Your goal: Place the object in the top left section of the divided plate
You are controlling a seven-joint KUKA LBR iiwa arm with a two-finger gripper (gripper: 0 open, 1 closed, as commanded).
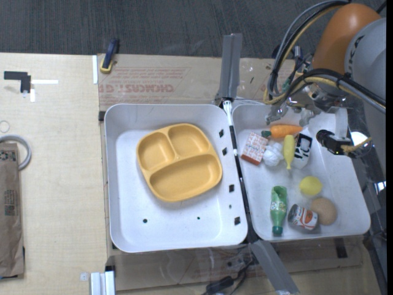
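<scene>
The yellow divided plate (178, 161) lies in the left bin (123, 226), tilted a little, with two small sections at the back and one large section at the front. All three sections are bare. My gripper (293, 110) hangs over the back edge of the right bin (356, 223), just above an orange carrot (285, 130). Cables and the wrist hide much of it. In front of the carrot lie a red and white box (254, 148), a white ball (271, 157), a yellow banana-like piece (288, 151) and a black and white item (301, 150).
Further forward in the right bin lie a yellow lemon (311, 185), a green bottle (278, 209), a small can (302, 218) and a tan egg-shaped object (325, 211). A metal divider bar (231, 66) rises between the bins. A brown bag (9, 208) sits at the far left.
</scene>
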